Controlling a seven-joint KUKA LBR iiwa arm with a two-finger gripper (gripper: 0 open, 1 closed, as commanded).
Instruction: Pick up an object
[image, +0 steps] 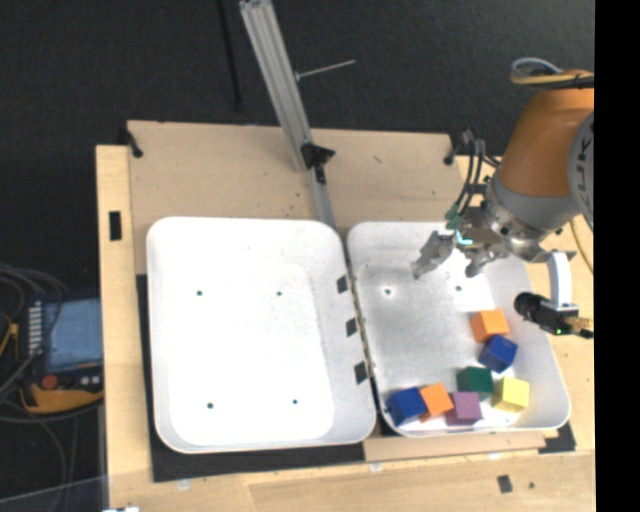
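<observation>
Tool (452, 255) hangs over the far part of the right bin (400, 320), fingers spread, nothing between them. The blocks lie well apart from it, bunched in the near right corner: orange block (489, 323), blue block (498, 353), green block (476, 380), yellow block (513, 392), and more along the near wall. They look light, rigid, matte. The orange one stands freest; best gripped across two opposite flat faces.
</observation>
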